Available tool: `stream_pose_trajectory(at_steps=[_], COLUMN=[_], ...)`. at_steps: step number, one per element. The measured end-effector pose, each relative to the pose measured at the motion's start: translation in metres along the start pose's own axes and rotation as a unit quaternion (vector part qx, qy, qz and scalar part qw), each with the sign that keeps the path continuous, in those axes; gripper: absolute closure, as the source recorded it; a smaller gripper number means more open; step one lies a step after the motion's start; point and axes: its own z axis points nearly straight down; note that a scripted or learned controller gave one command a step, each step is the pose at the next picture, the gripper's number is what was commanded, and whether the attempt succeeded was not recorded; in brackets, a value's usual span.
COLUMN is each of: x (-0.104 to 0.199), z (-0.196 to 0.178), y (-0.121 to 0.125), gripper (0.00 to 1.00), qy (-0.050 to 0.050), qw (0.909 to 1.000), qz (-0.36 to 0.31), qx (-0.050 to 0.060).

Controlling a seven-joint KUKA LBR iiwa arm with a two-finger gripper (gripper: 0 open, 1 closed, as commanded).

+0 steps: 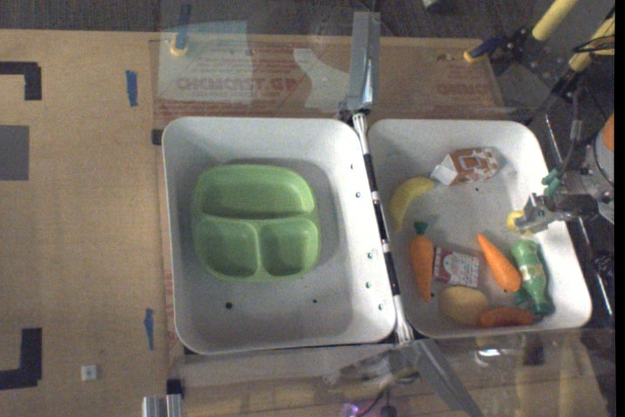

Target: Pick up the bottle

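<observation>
Left bin's green tray [256,221] is no worry; I see the green bottle [531,274] in the right bin, hemmed by the carrot [498,262] and a red piece [505,316]; gripper [528,218] hovers just above; those neighbours could get snagged instead.

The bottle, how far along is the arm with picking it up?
Done: the gripper has reached the right bin's right side. In hand: nothing visibly; it hangs just above the green bottle, which lies in the bin beside an orange carrot. Left: dropping onto the bottle, gripping it and lifting it.
</observation>
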Motion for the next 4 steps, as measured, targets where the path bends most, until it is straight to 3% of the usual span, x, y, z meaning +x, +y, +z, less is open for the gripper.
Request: stream_pose_trajectory(at_steps=[1, 2, 3, 4], x=[0.026, 0.026, 0.022, 0.012], z=[-0.043, -0.043, -0.147, -0.050], y=[-0.019, -0.019, -0.022, -0.023], gripper=[1.00, 0.00, 0.00, 0.00], qy=[0.000, 0.000, -0.001, 0.000], qw=[0.9997, 0.9997, 0.9996, 0.9999], qz=[0.024, 0.024, -0.027, 0.014], qx=[0.000, 0.000, 0.000, 0.001])
